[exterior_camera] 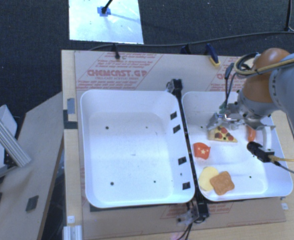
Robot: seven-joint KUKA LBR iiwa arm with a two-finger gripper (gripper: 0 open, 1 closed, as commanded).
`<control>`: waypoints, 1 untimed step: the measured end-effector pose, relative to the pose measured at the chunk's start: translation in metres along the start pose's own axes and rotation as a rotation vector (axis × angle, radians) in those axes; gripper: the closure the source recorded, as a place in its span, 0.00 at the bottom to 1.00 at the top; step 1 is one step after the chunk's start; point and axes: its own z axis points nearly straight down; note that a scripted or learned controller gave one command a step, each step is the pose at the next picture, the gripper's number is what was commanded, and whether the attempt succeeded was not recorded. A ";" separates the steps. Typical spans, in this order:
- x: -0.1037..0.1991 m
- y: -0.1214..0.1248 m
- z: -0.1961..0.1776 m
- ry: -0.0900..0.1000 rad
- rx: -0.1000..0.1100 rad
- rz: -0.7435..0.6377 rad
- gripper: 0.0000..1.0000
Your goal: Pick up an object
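Right bin [274,184], pizza slice [222,134] tip pointing right

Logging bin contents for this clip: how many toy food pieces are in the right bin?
5: a pizza slice under the gripper, a red piece near the divider, a yellow piece beside the toast, an orange piece partly hidden behind the arm.
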 end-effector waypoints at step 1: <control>0.011 -0.045 0.000 0.002 0.005 -0.001 0.00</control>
